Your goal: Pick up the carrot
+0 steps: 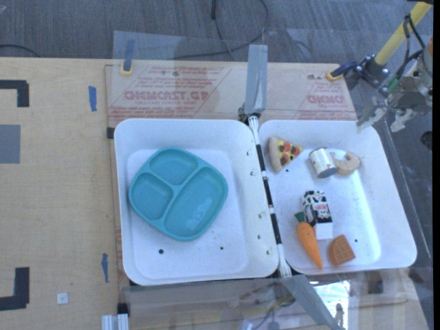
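orange carrot [309,243] lies by the right bin's [395,205] front edge, long axis near-to-far, tip frontward. gripper [385,117] hangs over the far right corner, diagonally opposite; can't tell its opening.

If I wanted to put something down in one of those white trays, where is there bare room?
The left bin has bare floor in front of the teal plate. In the right bin, the right side is bare. It is crowded near the carrot, milk carton and waffle.
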Motion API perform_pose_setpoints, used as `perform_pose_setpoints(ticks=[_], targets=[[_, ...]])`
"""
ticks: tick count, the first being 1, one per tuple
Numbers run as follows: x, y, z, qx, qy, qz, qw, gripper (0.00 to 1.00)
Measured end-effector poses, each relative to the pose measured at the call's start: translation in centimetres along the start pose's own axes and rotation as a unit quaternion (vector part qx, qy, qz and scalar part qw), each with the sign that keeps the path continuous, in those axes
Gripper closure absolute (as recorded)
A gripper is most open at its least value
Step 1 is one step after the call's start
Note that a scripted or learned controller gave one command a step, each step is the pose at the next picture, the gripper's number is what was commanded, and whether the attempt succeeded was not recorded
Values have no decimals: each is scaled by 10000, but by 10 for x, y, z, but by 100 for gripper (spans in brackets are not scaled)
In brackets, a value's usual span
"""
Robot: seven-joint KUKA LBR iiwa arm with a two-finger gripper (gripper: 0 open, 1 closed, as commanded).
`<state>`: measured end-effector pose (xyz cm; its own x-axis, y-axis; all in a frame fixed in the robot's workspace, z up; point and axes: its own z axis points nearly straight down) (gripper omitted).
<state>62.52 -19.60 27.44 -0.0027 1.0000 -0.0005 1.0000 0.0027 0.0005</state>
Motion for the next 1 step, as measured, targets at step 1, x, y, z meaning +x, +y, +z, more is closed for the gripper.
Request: perform_pose_setpoints(ticks=[1], targets=[[2, -55, 130, 0, 1, -263, 9997, 0]])
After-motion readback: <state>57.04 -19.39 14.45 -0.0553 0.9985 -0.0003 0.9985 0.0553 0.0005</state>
